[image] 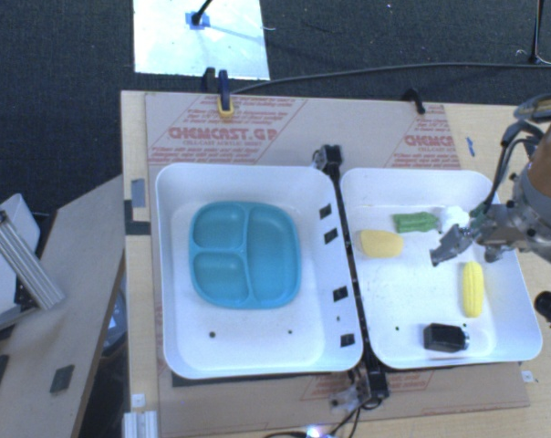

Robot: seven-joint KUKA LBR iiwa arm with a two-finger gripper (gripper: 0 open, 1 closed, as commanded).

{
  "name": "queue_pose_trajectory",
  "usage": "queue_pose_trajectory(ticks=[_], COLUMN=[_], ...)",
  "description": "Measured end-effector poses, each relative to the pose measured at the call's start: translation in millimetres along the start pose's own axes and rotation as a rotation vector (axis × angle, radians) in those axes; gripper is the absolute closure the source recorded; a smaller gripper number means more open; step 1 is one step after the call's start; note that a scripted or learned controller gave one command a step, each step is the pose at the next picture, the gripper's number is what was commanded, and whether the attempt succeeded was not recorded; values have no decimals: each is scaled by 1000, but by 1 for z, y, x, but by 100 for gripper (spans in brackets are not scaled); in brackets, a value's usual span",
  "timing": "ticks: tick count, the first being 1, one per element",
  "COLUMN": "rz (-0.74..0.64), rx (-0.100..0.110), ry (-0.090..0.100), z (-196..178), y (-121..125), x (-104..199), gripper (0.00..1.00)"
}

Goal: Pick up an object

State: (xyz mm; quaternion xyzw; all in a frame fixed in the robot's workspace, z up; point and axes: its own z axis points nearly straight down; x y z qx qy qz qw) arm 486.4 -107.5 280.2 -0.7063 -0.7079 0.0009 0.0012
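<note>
The right bin (412,359) holds several objects. A green block (414,222) lies near its far side, with a pale yellow lump (380,243) just in front of it to the left. A yellow corn cob (473,288) lies at the right, and a black block (445,337) sits near the front. My gripper (462,252) hangs over the right bin, above the corn cob and right of the green block. Its fingers (439,255) stand apart, open, with nothing between them. A small white piece (454,215) lies just behind the gripper.
The left bin (180,336) holds a blue divided plate (246,254). A black hinge strip (339,263) with clips runs between the two bins. The arm's wrist and cables (540,199) reach in from the right. The bench's brown board (285,130) stretches behind the bins.
</note>
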Motion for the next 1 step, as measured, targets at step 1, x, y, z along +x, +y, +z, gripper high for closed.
queue_pose_trajectory(ticks=[1], rz=[-1], rx=[-5], ry=[-1], z=[-2], y=[1], x=[0], gripper=[0])
